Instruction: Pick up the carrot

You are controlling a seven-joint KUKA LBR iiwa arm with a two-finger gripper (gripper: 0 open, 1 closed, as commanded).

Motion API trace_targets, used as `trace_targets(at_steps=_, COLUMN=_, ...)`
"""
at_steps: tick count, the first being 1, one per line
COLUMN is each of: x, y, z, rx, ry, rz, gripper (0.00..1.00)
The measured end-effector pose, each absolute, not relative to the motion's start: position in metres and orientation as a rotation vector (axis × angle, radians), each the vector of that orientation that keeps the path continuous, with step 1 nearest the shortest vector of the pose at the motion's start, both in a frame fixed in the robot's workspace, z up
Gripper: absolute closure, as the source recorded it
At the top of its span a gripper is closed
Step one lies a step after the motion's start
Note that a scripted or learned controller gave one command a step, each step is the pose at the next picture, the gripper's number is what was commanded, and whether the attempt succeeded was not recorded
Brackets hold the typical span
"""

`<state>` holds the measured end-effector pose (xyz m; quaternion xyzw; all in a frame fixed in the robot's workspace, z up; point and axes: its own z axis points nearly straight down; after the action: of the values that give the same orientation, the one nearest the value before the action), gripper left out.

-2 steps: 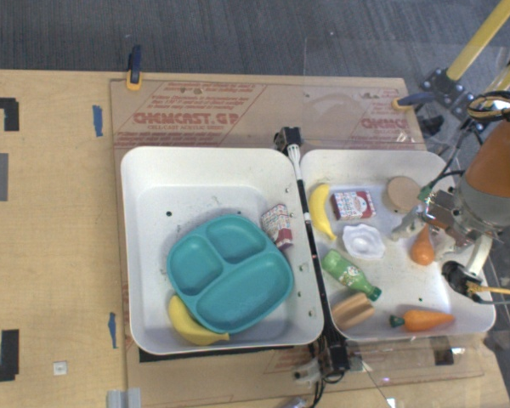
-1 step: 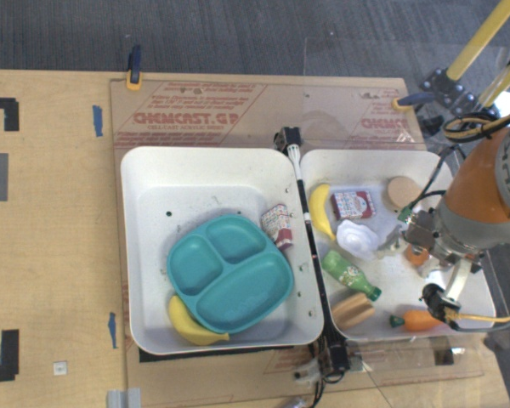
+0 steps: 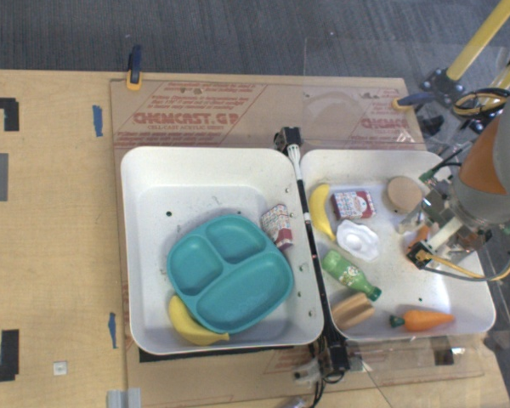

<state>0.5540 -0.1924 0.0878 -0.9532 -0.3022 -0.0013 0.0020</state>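
Note:
The orange carrot (image 3: 425, 319) lies with its green end pointing left, near the front right corner of the right bin (image 3: 480, 317). My gripper (image 3: 423, 243) hangs over the right side of that bin, behind the carrot and clear of it. The grey arm with its orange band comes in from the right edge. Nothing shows held at the gripper's tip.
The right bin also holds a banana (image 3: 321, 211), a red and white packet (image 3: 354, 204), a round tan object (image 3: 403, 194), a white crumpled item (image 3: 359, 240), a green bottle (image 3: 350, 274) and a brown block (image 3: 353, 310). In the left bin sit a teal divided plate (image 3: 229, 272), a second banana (image 3: 189, 325) and a small can (image 3: 278, 223).

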Motion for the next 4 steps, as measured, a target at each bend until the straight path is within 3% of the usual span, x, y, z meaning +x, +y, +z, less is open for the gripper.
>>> trace_targets(at_steps=1, x=0.553, y=-0.195, z=0.099, rx=-2.992, ry=-0.955, rz=0.005, gripper=1.00)
trace_targets(at_steps=2, x=0.582, y=-0.217, z=0.122, rx=-2.987, ry=-0.971, rz=0.002, gripper=1.00)
trace_targets(at_steps=3, x=0.497, y=-0.216, z=0.091, rx=-2.947, ry=-1.062, rz=-0.023, gripper=1.00)
trace_targets(at_steps=4, x=0.501, y=-0.207, z=0.091, rx=-2.929, ry=-1.061, rz=-0.038, gripper=0.00)
